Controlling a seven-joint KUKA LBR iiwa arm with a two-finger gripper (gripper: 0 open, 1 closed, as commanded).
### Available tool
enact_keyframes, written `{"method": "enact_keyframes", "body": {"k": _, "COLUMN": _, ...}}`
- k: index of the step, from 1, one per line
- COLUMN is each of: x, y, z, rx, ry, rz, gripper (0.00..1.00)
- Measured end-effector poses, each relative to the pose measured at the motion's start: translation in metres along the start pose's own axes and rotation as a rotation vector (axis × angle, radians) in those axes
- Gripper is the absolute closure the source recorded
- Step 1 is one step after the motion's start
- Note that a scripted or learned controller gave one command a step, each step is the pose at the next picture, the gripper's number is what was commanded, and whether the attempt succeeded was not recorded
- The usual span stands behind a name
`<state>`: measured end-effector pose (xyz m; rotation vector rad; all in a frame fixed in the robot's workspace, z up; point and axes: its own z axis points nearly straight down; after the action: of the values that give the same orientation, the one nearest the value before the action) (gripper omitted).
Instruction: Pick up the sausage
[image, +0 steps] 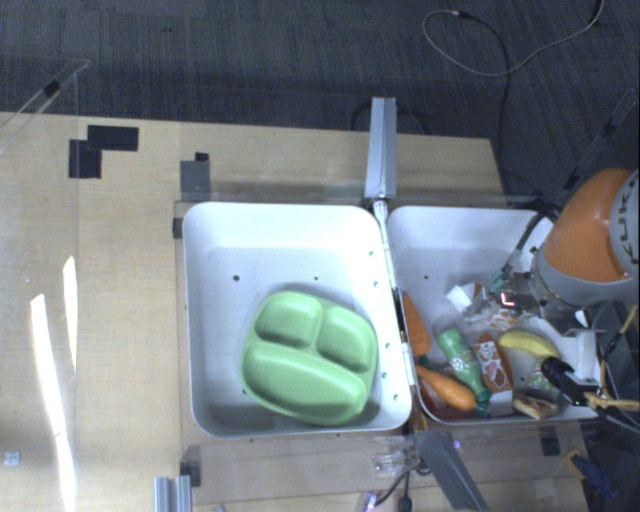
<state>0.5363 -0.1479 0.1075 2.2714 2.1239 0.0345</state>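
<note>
Nearest to the camera, just in front of the green bottle (460, 355), lies an orange carrot (447, 388). It is smooth and tapering, and it touches the bottle's near end. To the right of the bottle, at the same depth as the carrot, is a flat brown thing (535, 405) which I cannot identify. A printed packet (491, 366) lies against the bottle's right side. Farther right of the bottle a yellow banana (527, 343) curves, with a glossy skin. The bottle itself is small, looks like plastic and has a pale label.

The sausage (411, 324) is just left of the bottle and a little farther back, in the right bin (440, 240). It lies along this bin's left wall. It is long, narrow and rounded, orange-brown in colour, with a smooth surface.

Well to the left of the bottle, in the left bin (230, 240), lies a green plate (310, 355) of matte plastic with rounded corners and three compartments.

Just behind the bottle is a white scrap (460, 297). Behind the bottle and to its right is the gripper (503, 300), near the banana and apart from the sausage. Whether it is open or closed, or has hold of anything, I cannot tell. The arm (600, 240) behind it shows its round orange band.

Farthest behind the bottle, a grey metal post (381, 150) stands on the pale wooden bench (100, 300).
</note>
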Motion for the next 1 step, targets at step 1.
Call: {"method": "enact_keyframes", "body": {"k": 1, "x": 0.0642, "y": -0.0049, "z": 0.0166, "rx": 0.021, "ry": 0.006, "rz": -0.218, "gripper": 1.0}}
